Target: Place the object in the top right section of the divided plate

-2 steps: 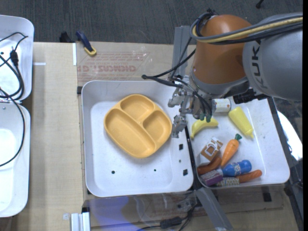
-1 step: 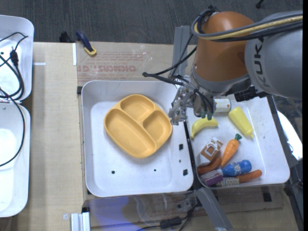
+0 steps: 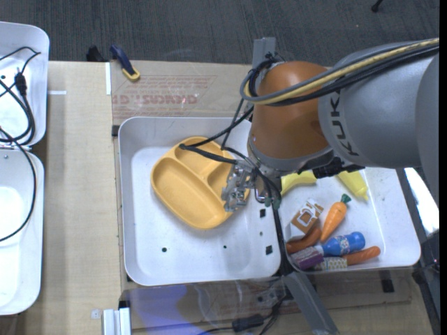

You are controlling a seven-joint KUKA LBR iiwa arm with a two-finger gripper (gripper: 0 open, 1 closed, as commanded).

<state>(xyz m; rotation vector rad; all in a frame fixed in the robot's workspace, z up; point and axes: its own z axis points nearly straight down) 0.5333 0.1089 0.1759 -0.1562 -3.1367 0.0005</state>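
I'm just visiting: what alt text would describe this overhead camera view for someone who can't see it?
A grey and orange robot arm reaches from the right, its claw over the right edge of a yellow divided plate in the left white bin. The right bin holds toy food, including a carrot and a banana.

The gripper hangs over the right edge of the yellow divided plate, which lies in the left bin. The right bin holds a carrot, a blue bottle and other toy foods.
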